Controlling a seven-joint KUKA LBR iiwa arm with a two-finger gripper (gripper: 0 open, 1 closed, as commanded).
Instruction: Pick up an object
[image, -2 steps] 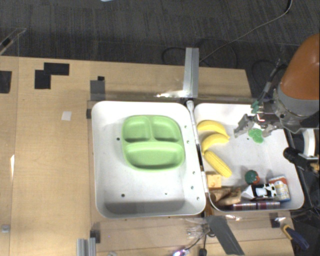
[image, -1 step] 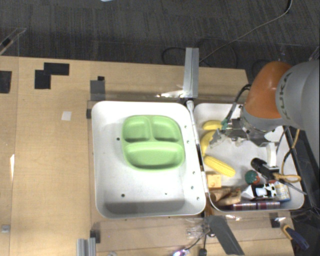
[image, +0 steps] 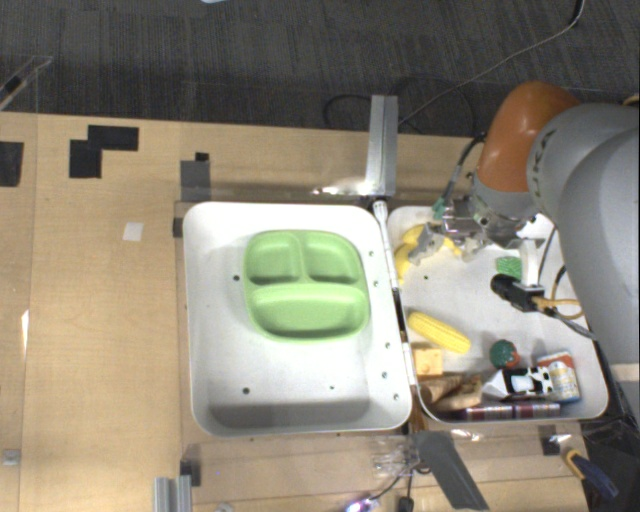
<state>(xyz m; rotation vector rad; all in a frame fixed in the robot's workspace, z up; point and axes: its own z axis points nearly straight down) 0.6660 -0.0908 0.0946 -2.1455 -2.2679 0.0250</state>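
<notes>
Fingers of mine hang low over the far left corner of the right bin, just above a yellow banana; whether they are wide or narrow I cannot tell. Largest before me is the bench, then the left bin bearing a green divided tray. In the right bin lie a corn cob near the middle, a small can and a dark marker along the near edge, and a green ball.

2 bins – 1 green tray
</notes>
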